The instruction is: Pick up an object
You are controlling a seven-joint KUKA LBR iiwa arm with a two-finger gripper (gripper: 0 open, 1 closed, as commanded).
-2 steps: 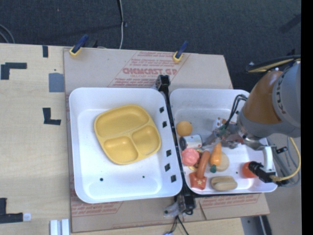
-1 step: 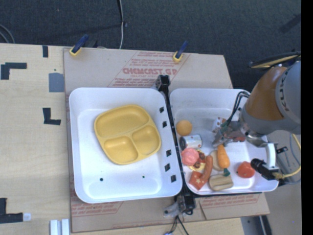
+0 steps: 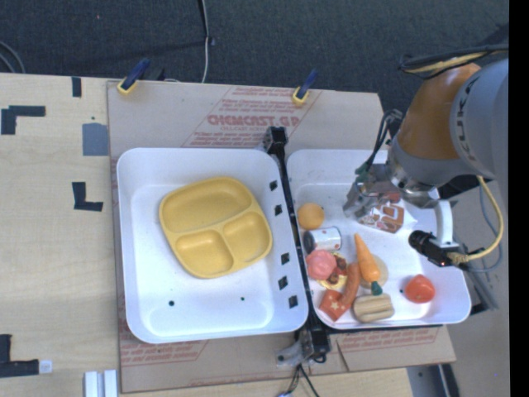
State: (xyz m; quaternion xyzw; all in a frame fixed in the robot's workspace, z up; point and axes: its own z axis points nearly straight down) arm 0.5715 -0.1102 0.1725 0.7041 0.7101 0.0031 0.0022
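White plastic bins [image 3: 132,222] sit side by side w/ a yellow divided tray [image 3: 216,226] in the left one. We're at the approach step: claw [image 3: 368,203] hangs low in the right bin, just beside a red-and-white packet [image 3: 388,217]; we can't tell its state. Packet looks the likely target, next move needs a straight drop over it. Nearby: round orange [image 3: 311,216], shiny can [image 3: 325,239], tapered carrot [image 3: 368,260], glossy tomato [image 3: 420,289], tan bread roll [image 3: 373,308].

left bin [image 3: 136,246] | yellow divided tray [image 3: 215,226] inside | cardboard sheet [image 3: 240,118] beneath
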